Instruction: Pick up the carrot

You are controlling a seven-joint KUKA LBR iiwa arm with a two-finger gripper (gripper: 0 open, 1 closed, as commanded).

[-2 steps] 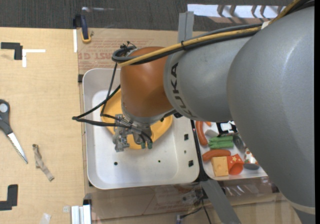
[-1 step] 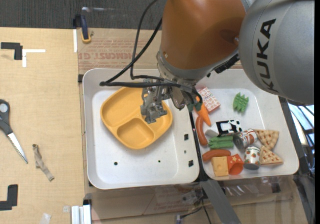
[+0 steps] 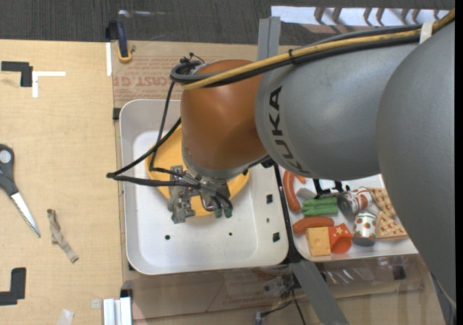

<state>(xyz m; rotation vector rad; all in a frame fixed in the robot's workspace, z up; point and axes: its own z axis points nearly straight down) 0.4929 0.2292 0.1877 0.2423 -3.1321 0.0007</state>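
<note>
- bins sit side by side on the bench: we see the left bin (image 3: pixel 137 244) as a shallow white tray with a bare white floor along its near edge, and the right bin (image 3: pixel 405 247) partly hidden under the grey arm.
- in the left bin we see a yellow plate-like thing (image 3: pixel 163 161), mostly covered by the arm's orange band (image 3: pixel 217 117); its rim shows at the left and lower right of the band.
- the gripper (image 3: pixel 199 204) hangs over the left bin's floor, just below the yellow thing; we cannot tell how it is set, as cables and metal clutter hide it.
- in the right bin we see a cluster of toy foods: the carrot (image 3: pixel 312 224), orange-red and lying flat near the bin's left side, a green piece (image 3: pixel 320 206) just above it, a yellow block (image 3: pixel 319 241) just below it, a red piece (image 3: pixel 341 237) beside that, and a waffle-like piece (image 3: pixel 388 218) to the right.
- the carrot lies well apart from the gripper, in the other bin.
- on the bench left of the bins we see scissors (image 3: pixel 13 190).
</note>
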